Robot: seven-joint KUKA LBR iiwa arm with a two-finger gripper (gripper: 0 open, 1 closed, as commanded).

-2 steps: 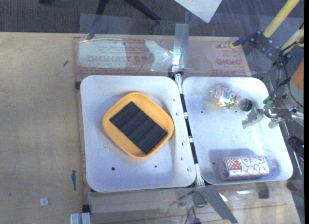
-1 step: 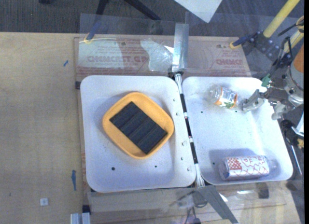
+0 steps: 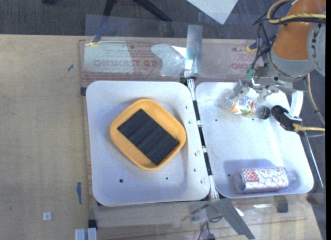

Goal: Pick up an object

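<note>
The left bin holds a yellow dish with a dark ribbed pad. In the right bin, my fingers hang over a crinkled clear wrapper at the far side; I cannot tell how they stand. A red-patterned cylinder lies near.

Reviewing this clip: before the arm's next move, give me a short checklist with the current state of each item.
1. Claw over the right bin: ok.
2. Claw above the crinkly clear packet at the bin's far side: ok.
3. Packet actually gripped: cannot tell.
4. Red-and-white patterned pack lying clear of the claw, near the bin's front edge: ok.
5. Yellow tray with its dark block sitting in the left bin: ok.
</note>
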